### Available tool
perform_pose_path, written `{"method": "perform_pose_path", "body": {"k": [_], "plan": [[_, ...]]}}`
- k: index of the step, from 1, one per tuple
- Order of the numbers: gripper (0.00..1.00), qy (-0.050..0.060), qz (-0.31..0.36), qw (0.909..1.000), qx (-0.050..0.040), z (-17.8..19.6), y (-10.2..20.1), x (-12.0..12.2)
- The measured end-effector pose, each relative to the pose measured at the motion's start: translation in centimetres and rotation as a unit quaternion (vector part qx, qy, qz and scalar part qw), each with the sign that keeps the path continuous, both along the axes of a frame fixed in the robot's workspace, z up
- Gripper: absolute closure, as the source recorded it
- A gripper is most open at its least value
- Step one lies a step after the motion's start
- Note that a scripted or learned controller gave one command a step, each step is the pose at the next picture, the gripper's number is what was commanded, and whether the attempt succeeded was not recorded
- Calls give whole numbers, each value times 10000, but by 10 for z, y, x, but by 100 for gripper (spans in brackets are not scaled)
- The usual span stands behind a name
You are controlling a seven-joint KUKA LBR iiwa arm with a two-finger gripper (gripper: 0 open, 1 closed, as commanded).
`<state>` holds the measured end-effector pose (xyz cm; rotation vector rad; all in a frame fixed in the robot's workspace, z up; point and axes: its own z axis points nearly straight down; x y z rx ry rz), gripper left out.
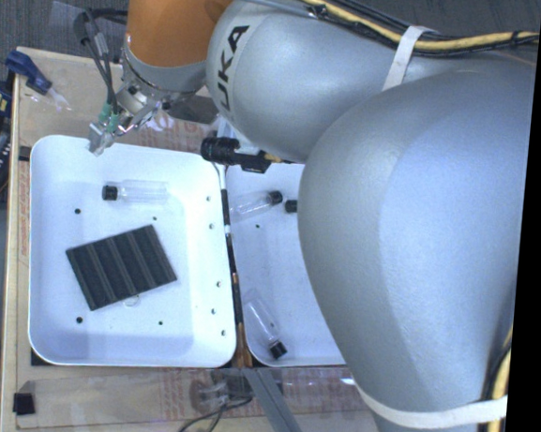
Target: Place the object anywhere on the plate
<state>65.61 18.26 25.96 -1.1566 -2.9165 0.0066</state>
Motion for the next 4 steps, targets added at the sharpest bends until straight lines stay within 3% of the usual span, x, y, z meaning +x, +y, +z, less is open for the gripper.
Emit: {"method": "perform_pose_path", "body": {"k": [1, 2, 3, 4], "plan": [[100, 0, 1248, 9922, 6, -60, -24, -95], [100, -15, 241, 9997, 2, -109, 35, -32], [100, -30, 942, 9956, 9, -10, 35, -12], [100, -34, 2416, 9704, 15, 54, 33, -17]]}}
